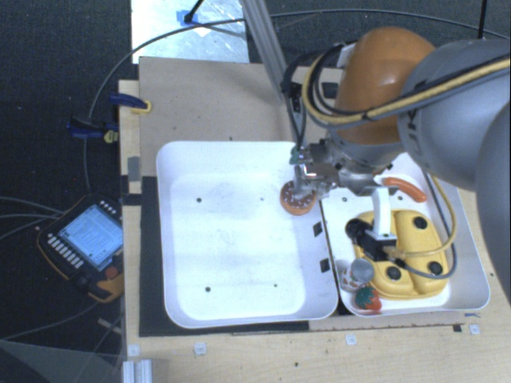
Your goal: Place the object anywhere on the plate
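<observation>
My claw (300, 183) hangs over the right edge of the left bin (184, 294), close to where the two bins meet. Right under its tips sits a small round brown thing (298, 201), a bit like a cookie. It is round and lies flat, so it has no long side and does not point any way. It looks like it rests on the white floor of the left bin, near that bin's right wall. The tips of my claw touch it or sit just over its top, and I cannot tell which. I also cannot tell if my claw is gripping it or not, for the tips are too small and blurry.

My arm (447, 110) comes in from the right and bends down over the right bin (471, 294). The big orange band (383, 62) is up high, and my wrist points down toward the brown thing.

In the right bin lies a yellow toy (415, 254) with black spots, an orange piece (403, 188) near it, and some small things (361, 282) at the front that I cannot make out. My arm hides the back part of the right bin. I cannot make out a plate.
</observation>
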You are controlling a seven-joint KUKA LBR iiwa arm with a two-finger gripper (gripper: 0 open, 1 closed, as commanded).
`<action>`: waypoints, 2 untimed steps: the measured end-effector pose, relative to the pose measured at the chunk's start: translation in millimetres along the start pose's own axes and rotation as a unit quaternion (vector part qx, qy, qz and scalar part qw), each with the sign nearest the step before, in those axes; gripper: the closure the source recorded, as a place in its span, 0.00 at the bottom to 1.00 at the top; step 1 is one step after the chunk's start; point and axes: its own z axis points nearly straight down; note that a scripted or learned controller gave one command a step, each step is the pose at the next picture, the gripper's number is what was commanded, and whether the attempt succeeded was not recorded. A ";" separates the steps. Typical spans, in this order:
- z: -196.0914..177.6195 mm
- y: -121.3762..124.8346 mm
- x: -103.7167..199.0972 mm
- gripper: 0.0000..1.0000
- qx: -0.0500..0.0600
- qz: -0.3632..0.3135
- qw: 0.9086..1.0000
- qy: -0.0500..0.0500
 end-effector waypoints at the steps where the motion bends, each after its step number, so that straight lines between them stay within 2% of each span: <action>1: 24.3 -1.4 43.2 1.00 0.001 0.001 1.000 -0.001; 2: 23.1 -1.0 40.8 0.00 0.000 0.003 1.000 -0.001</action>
